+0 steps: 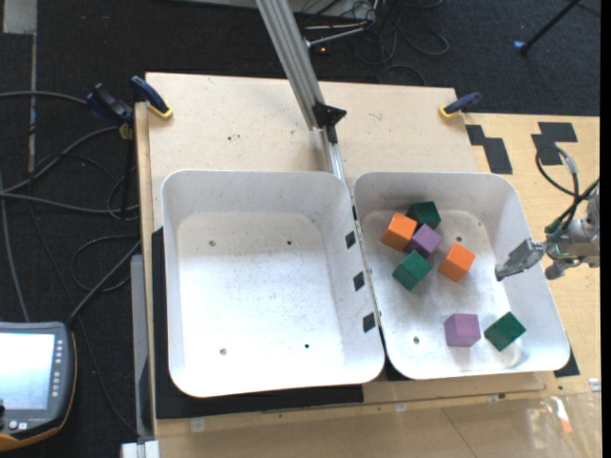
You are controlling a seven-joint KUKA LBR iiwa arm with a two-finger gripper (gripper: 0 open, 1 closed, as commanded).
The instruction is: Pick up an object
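At the right edge of the right bin you can see the pincer reaching in over the rim, grey and small against the white wall. You cannot tell from this view how it is set, and nothing shows in its grip.

Inside that same bin lie seven blocks. Toward the middle sits a tight cluster: an orange block at the left, a dark green block just behind it, a purple block touching both, and a green block in front of the purple one. Just to the right of this cluster, slightly apart, is a second orange block; it is the block nearest the pincer, though a gap of bare white floor lies between them.

Nearer the front wall you have two more: a purple cube and, just beside it to the right, a green cube close to the bin's corner.

The left bin sits side by side with the right one, their walls touching along the middle. Both rest on the pale bench, and a slanted metal rail runs down from the top toward the seam between them
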